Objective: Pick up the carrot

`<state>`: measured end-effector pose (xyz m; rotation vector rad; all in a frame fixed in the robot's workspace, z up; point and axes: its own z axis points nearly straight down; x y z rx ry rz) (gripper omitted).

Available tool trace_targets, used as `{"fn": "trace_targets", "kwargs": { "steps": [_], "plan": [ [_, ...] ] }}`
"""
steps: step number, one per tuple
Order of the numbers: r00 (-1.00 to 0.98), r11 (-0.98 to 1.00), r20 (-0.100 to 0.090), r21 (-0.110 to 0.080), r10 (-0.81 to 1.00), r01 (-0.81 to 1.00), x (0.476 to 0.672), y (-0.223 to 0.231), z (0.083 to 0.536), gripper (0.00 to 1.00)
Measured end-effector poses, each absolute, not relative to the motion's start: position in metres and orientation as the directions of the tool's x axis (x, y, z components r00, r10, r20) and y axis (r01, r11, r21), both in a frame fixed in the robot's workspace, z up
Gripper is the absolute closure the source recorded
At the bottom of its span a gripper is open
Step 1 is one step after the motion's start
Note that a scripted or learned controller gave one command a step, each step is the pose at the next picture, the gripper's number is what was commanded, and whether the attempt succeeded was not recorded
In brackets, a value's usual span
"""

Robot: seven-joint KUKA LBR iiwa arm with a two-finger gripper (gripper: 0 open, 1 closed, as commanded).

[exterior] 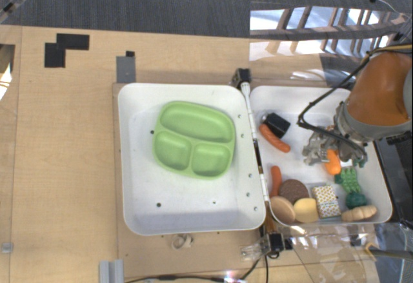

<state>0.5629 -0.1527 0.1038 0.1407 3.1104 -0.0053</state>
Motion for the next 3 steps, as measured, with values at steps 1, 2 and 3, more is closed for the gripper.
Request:
{"fn": "trace_targets", "kwargs": {
  "steps": [1,2,3],
  "plan": [
    [-0.996,0.996,-0.027,-0.002,0.09,0.09,0.563,-0.152,0.103,0.0],
    [-0.903,0.903,-0.013,0.005,0.429,0.429,0.554,-0.178,0.089,0.0],
    [-0.906,0.906,-0.025,0.008,0.422,0.422,0.558,-0.177,0.103,1.0]
  ]
}}
